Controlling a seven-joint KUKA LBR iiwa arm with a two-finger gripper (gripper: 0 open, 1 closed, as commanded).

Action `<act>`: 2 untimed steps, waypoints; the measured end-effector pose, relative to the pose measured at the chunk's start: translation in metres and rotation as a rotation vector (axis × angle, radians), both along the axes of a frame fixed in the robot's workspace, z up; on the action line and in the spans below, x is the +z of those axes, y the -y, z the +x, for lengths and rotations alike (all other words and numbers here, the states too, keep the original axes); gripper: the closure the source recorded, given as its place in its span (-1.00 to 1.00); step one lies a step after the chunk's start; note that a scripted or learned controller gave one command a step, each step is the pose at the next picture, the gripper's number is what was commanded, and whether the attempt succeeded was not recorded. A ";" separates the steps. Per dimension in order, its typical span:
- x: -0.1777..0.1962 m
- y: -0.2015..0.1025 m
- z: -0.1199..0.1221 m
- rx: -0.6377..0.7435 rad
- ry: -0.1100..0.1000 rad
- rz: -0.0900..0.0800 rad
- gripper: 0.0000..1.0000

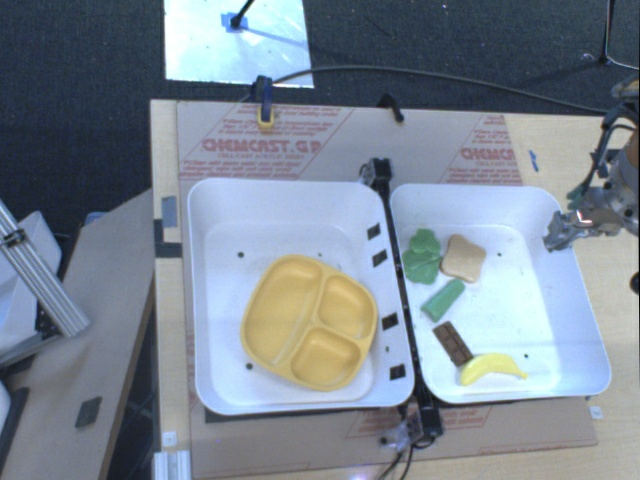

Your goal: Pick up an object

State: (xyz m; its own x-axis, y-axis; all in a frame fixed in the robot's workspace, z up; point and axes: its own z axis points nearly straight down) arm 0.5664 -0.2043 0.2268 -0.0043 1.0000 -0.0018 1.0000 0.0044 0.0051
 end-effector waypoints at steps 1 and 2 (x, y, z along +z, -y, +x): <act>-0.001 -0.063 0.008 0.006 -0.003 0.004 1.00; 0.010 -0.117 0.013 0.006 -0.002 0.004 1.00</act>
